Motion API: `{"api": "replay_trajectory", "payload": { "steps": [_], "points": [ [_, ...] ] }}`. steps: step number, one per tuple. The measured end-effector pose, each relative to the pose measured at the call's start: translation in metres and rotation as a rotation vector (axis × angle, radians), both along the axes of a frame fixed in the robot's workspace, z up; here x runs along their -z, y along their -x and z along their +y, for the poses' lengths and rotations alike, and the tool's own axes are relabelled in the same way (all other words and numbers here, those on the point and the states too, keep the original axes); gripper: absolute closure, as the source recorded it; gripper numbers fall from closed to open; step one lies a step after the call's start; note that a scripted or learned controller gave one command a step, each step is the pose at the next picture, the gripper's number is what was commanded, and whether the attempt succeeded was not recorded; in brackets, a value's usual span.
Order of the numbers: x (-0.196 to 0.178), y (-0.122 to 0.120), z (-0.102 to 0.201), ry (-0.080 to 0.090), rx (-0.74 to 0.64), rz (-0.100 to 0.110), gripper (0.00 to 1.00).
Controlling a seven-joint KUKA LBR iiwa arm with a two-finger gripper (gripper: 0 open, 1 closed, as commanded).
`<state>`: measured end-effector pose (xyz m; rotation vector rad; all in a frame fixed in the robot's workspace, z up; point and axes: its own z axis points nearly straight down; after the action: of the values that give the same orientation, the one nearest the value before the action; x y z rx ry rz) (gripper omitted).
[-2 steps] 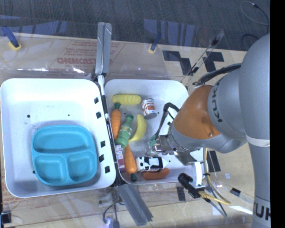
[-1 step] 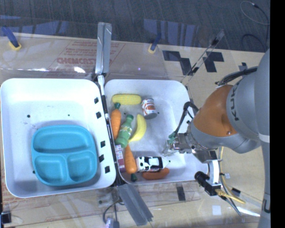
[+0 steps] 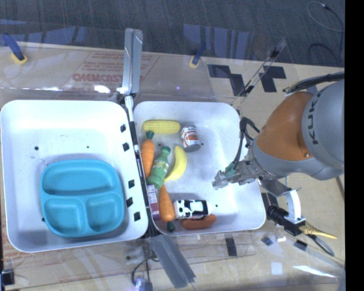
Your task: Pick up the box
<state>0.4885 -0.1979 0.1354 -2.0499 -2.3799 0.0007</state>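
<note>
A small box with a black-and-white cow pattern lies on its side near the front wall of the right bin. A red sausage lies just in front of it, and an orange carrot sits at its left end. My gripper hangs over the right part of that bin, up and to the right of the box and apart from it. The grey arm with its orange band reaches in from the right.
The right bin also holds a corn cob, a small can, a second carrot, a green bottle, a banana and a thin red packet by the left wall. A blue divided tray sits in the left bin.
</note>
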Motion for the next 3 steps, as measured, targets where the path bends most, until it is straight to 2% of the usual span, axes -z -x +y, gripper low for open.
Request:
{"api": "replay_trajectory", "payload": {
  "steps": [1,2,3],
  "points": [
    [0.045,0.012,0.053,-0.002,0.027,0.003,0.0],
    [0.044,0.012,0.06,-0.001,0.094,0.002,0.0],
    [0.044,0.012,-0.013,-0.001,0.106,0.001,0.0]
  ]
}}
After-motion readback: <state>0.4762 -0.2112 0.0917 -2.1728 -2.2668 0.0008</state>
